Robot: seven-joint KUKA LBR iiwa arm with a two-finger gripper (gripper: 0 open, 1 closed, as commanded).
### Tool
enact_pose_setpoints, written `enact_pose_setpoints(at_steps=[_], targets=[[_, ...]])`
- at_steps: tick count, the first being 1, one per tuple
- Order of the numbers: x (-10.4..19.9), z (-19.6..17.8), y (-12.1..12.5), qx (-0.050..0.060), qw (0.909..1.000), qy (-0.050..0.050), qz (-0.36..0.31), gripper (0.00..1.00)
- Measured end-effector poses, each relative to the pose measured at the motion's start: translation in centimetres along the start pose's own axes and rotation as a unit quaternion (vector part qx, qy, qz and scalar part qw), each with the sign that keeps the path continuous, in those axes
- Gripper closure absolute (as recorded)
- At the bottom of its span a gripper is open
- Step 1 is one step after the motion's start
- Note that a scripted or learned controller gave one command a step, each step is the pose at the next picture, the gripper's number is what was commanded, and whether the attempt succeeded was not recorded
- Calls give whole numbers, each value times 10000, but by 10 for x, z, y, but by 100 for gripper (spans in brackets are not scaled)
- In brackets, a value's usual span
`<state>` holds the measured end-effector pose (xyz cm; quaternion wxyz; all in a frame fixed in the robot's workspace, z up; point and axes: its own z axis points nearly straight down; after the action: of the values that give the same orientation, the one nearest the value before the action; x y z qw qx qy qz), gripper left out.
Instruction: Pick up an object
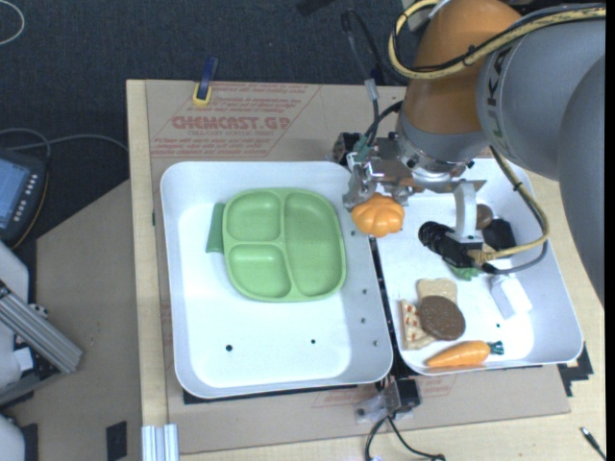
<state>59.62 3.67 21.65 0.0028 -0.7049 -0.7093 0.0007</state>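
Pumpkin: one small orange toy pumpkin (378, 217), at the far left corner of the right bin (540, 327), overlapping the rim where the two bins meet.
Gripper: one gripper (379, 191), directly above the pumpkin and touching or almost touching its top. The wrist hides the contact, so it cannot be told how wide the gripper stands or whether it has hold of the pumpkin.
Why there: the pumpkin stands apart from the other items, which probably makes it the easiest pick. Its place across the rim hints that it may be raised rather than resting, but this cannot be confirmed.
Cookie: one dark brown round cookie (442, 318), lying partly on a pale toast slice (434, 289), near the front of the right bin.
Cracker: one pale cracker (409, 324), touching the cookie's left side.
Carrot: one toy carrot (459, 354), lying along the front edge of the right bin, just beside the cookie.
Left bin: one bin (259, 339), holding one green plate (284, 243).
Plate: lies flat, well apart from the gripper, with three compartments, all bare.
Bins: two, side by side.
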Motion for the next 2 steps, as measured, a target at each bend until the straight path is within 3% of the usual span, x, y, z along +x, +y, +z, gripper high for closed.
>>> enact_pose_setpoints(at_steps=[2], targets=[[3, -2, -3, -11, 10000, -10, 29, 100]])
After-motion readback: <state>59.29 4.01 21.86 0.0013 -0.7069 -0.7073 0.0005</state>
